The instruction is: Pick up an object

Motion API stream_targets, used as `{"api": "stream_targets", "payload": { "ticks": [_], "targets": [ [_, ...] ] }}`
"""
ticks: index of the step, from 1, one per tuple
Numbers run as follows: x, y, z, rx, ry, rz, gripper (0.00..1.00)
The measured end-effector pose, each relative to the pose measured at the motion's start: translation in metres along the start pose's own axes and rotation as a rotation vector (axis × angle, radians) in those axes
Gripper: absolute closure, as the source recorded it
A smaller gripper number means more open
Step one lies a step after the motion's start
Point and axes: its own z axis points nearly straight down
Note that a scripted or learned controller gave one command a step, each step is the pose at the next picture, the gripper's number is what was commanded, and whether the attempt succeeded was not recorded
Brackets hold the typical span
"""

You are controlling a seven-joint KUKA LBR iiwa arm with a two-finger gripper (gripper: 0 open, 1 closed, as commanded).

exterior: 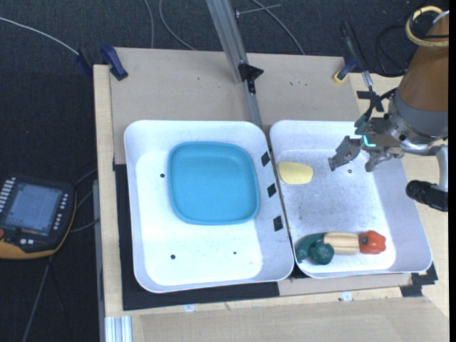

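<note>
Over the right bin (406,212), near its far right part, the end effector (358,157) hangs from a grey arm (427,70) with an orange band, which reaches in from the right. Its two dark fingers (344,152) stand apart, with bare white bin floor showing between them; nothing is held. To the left of the end effector and apart from it, a pale yellow object (295,173) lies on the bin floor close to the wall shared with the left bin (146,212). Along the near edge of the right bin three things lie in a row, touching: a dark green object (315,251) on the left, a tan piece (342,243) in the middle, and a red object (372,242) on the right. All three lie well apart from the end effector. The left bin holds a blue square plate (214,182), set toward its far side. Both bins rest side by side on a tan bench (185,77). A metal pole (229,30) rises at a slant from behind the bins. On the dark floor to the left sits a handheld control pendant (32,216) with a screen.
</note>
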Motion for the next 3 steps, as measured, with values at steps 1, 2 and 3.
{"api": "stream_targets", "payload": {
  "ticks": [1,2,3],
  "targets": [
    [0.0,0.0,0.0,0.0,0.0,0.0,0.0],
    [-0.006,0.004,0.058,0.005,0.0,0.001,0.0],
    [-0.001,0.009,0.118,0.006,0.001,0.0,0.0]
  ]
}}
